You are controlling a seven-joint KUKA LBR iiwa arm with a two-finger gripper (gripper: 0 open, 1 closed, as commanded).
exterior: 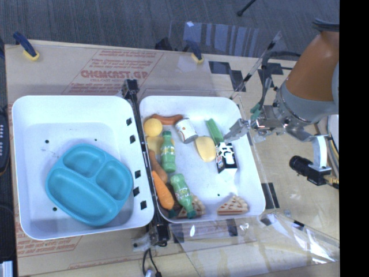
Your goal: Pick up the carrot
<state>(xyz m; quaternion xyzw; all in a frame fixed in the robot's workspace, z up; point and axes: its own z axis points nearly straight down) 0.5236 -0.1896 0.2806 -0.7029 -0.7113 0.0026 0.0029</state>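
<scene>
Camera view: smooth orange tapered carrot [162, 192] against right bin's [245, 180] left wall, touching 2 glossy green bottles [181, 192]. Nearby: yellow ball [153, 127], pale lemon [205, 148], ridged sandwich wedge [233, 204]. Blue tray [89, 183] in left bin [34, 131]. Gripper [242, 127] over bin's right rim; fingers' state: cannot tell.

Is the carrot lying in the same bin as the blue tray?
No, the carrot lies in the right bin; the blue tray is in the left.
</scene>
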